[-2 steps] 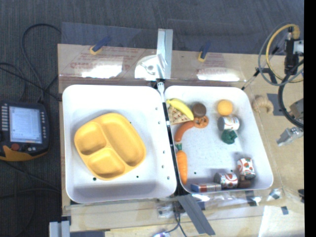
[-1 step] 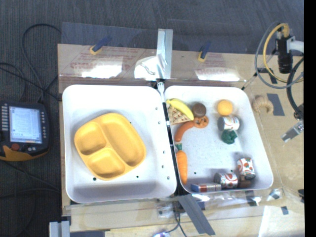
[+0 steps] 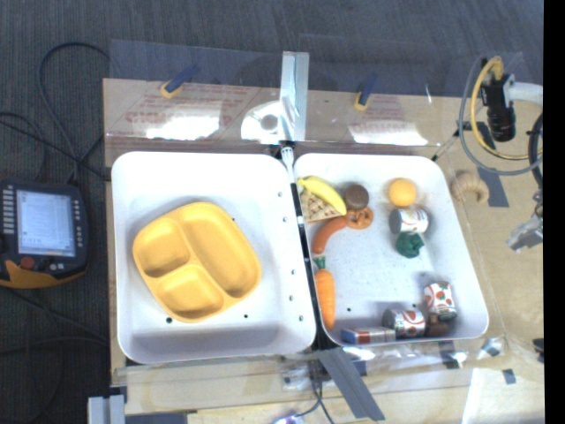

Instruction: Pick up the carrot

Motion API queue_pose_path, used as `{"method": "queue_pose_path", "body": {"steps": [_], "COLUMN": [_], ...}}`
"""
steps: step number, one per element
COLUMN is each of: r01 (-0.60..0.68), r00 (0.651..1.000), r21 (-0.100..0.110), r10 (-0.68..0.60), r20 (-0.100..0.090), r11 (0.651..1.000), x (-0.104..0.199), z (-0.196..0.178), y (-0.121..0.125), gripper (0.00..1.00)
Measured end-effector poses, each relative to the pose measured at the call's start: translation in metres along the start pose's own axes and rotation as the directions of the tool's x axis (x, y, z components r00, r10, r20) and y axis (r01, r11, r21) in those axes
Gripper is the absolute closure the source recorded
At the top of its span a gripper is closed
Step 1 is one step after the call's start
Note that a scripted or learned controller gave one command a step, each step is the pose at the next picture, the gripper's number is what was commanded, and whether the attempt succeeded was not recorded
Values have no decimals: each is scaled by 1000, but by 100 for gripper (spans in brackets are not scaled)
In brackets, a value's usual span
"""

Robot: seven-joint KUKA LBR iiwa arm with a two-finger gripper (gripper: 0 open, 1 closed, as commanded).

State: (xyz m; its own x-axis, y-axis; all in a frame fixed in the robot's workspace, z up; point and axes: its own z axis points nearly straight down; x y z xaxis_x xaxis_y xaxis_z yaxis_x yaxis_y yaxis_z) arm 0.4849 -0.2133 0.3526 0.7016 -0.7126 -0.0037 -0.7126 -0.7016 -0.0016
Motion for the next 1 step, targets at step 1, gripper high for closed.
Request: {"method": "queue_pose_path", "body": {"steps": [1], "r01": [201], "r00": [980], "r21": [1], "r10": [-201], "r20": [1], "r11": [980], "x": [10], "z": [17], "y": [-10], "gripper": [100]}}
